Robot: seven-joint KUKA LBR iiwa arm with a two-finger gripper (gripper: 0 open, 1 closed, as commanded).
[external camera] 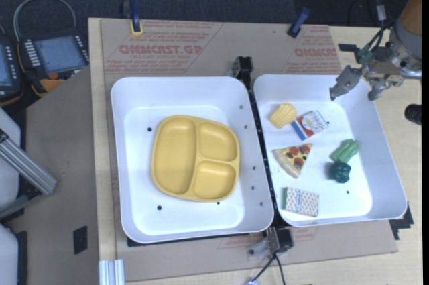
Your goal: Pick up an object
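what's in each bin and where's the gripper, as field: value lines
left bin: yellow divided plate
right bin: yellow chip, small packet, pizza slice, green broccoli, patterned pouch
gripper: above the right bin's far edge, holding nothing
arm: reaches in from the right
objects lifted: none

Bench surroundings, non-task items
Yellow divided plate (195,158) in left bin (127,102); handheld control pendant (53,54) far left; blue-yellow clamp (135,19) on cardboard sheet (201,42).
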